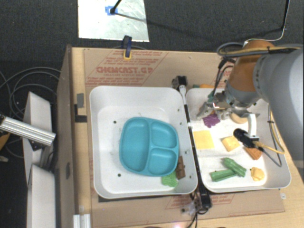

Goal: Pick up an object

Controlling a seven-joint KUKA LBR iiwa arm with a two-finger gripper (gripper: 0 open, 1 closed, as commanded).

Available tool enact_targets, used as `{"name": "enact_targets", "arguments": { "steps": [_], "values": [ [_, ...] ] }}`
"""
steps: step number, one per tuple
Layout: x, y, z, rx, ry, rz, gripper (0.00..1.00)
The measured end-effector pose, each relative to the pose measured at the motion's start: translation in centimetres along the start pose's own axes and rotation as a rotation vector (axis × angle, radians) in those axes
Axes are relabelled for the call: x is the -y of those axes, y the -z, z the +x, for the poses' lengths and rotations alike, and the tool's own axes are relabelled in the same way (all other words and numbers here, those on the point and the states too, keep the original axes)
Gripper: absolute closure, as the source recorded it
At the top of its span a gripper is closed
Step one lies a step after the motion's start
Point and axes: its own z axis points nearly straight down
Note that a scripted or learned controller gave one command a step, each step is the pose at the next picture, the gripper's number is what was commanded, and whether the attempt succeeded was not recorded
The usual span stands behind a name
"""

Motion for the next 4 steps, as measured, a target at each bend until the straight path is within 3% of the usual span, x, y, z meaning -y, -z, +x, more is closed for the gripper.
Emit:
{"name": "enact_targets", "arguments": {
  "steps": [1,2,3,4],
  "values": [
    [-0.2,1.2,0.0,0.001,0.002,-0.005,1.0],
    [3.1,8.4,-6.8,0.004,-0.006,-0.005,1.0],
    [3.0,8.0,-6.3,0.0,0.001,-0.002,0.0],
    [10.1,1.0,-5.0,-0.005,-0.002,0.011,0.0]
  ]
}}
